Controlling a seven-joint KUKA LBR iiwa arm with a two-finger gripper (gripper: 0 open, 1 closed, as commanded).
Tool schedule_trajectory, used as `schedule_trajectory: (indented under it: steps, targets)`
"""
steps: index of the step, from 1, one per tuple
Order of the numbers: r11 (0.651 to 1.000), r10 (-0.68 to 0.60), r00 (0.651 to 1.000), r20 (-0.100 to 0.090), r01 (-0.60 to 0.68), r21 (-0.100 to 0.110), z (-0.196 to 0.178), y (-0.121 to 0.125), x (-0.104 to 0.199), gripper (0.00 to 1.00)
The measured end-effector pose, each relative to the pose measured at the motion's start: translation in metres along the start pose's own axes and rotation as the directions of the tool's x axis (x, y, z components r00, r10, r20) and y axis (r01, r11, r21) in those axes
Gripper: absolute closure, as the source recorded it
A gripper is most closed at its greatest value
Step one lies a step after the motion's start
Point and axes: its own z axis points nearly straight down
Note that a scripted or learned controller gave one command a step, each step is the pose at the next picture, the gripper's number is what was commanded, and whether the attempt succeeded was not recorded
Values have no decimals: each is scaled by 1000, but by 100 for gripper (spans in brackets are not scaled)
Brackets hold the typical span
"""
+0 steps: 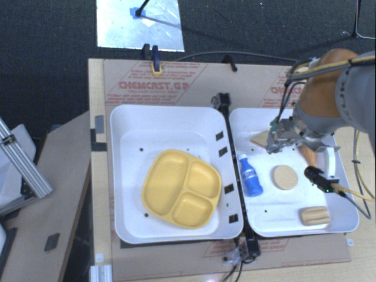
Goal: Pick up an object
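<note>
We are watching the gripper (276, 144) hovering over the right bin (346, 213), near a tan wedge (259, 138); whether its jaws are open, we cannot tell. We are judging it should be centring before descending.

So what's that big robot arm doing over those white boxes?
The grey and orange robot arm is reaching into the right bin, trying to pick something up. Its gripper is low over the back of that bin, beside a tan wedge-shaped piece. A blue bottle, a round tan disc and a bread-like block lie loose in that bin. The left bin has a yellow divided plate. I can't tell if it has grabbed anything.
</note>
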Motion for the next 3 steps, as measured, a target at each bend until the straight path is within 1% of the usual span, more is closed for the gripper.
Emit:
schedule_trajectory:
  steps: [1,2,3]
  targets:
    - [1000,0,1000,0,0,-2,-59,-4,-8,100]
    - [1000,-4,1000,0,4,-2,-113,-3,-8,100]
    - [1000,-10,1000,-2,10,2,-99,10,40,100]
